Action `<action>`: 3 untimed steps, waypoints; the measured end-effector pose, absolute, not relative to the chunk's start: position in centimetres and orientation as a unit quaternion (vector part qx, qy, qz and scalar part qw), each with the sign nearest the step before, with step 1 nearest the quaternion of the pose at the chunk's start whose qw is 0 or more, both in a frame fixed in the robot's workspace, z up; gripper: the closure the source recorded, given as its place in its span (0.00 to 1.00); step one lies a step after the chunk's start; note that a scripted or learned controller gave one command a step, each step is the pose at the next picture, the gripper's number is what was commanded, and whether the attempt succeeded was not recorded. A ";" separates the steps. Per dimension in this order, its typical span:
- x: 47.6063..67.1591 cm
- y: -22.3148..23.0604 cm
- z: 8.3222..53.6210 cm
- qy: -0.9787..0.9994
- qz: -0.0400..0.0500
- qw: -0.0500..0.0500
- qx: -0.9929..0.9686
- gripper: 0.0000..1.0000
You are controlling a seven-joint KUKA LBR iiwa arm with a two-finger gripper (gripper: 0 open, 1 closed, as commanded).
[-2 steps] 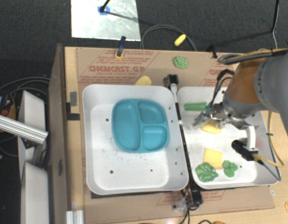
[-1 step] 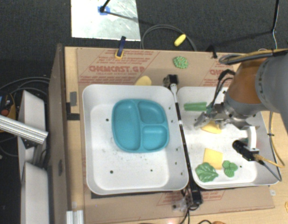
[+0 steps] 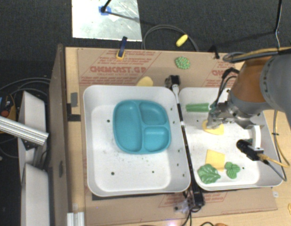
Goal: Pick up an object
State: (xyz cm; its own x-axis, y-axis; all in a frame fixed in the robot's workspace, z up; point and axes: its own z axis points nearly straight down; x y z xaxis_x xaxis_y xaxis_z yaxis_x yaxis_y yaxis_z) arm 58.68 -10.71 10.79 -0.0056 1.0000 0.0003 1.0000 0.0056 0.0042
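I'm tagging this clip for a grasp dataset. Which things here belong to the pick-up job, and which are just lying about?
Job in hand:
gripper, over the right bin
pale yellow piece under it
green stick
yellow block
two green leafy pieces

Lying about:
blue divided plate in the left bin
green round thing on the cardboard
yellow piece behind the left bin

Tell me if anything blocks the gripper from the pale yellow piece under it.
Nothing visible does. The gripper sits right over the pale yellow piece in the right bin; the green stick lies apart, to the side.
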 end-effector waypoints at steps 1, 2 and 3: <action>58.7 -10.7 10.8 0.709 0.001 0.001 0.705 0.00; 58.8 -10.7 11.8 0.710 0.003 0.002 0.704 1.00; 58.7 -10.7 11.8 0.710 0.003 0.002 0.704 0.00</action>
